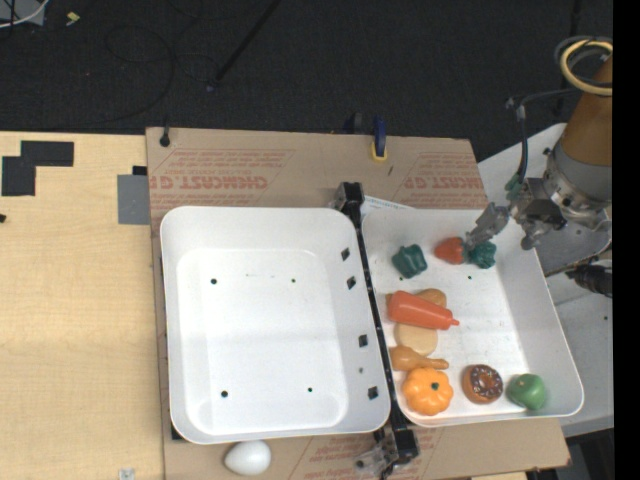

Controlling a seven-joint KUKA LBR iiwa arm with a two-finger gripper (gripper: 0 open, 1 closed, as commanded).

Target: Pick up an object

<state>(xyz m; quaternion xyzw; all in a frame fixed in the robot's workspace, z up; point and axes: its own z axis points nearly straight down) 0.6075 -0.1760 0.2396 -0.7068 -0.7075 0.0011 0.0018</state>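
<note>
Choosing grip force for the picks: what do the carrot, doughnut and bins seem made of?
Carrot: likely moulded plastic, smooth, evenly orange. Doughnut: looks like plastic toy food, brown with pale specks; could be rubber. Bins: white hard plastic, thin rims, faint sheen.

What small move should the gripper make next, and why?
Probably lower a little onto the small red toy. The gripper sits just beside it and a teal toy piece at the right white bin's far end, with nothing visibly between its fingers.

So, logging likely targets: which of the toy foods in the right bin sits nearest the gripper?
The small teal toy, directly below the gripper, beside the red piece.
</note>
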